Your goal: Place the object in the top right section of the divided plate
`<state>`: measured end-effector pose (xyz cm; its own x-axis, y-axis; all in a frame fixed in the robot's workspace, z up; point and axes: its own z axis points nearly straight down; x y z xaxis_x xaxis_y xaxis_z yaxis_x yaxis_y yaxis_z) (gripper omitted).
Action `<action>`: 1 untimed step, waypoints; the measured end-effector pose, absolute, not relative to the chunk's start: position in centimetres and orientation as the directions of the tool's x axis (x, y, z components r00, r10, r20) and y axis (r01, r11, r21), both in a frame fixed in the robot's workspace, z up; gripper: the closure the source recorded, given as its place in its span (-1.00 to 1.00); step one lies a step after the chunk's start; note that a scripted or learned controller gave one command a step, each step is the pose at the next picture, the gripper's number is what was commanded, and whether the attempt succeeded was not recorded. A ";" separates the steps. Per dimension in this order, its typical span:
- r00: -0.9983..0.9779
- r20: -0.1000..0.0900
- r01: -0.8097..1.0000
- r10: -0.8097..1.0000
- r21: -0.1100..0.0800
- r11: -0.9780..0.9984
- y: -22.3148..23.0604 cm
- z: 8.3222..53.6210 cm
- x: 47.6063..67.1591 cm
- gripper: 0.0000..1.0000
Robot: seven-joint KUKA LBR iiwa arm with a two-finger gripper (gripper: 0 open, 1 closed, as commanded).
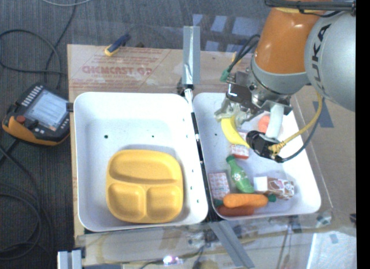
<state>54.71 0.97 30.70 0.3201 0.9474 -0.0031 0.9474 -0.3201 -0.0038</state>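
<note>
Your end effector (234,111) is down over the upper part of the right shallow white bin (309,195), hanging from the grey arm with the orange band (286,36). Whether it is open or closed, you cannot tell from this slant; the wrist hardware hides it.

Right beneath it, toward five o'clock, lies the yellow plastic banana (232,132), its long axis running roughly from eleven to five o'clock. It looks like the nearest candidate, touching or nearly touching the end effector, but nothing confirms a grip.

Further down the bin at six o'clock you have the small green bottle (239,176), the orange plastic carrot (245,201) lying across the bottom edge, and a few small packets beside them.

Your target, the yellow divided plastic plate (145,193), sits in the left white bin (92,111), off at eight o'clock from the end effector. Its top section spans the plate's upper half, so you'll want the right end of that.
</note>
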 end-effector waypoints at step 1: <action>0.009 -0.002 1.000 1.000 -0.007 -0.009 9.3 25.4 49.3 1.00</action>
<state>49.35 9.27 25.37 0.0094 1.0000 -0.0017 0.9999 -0.0094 -0.0067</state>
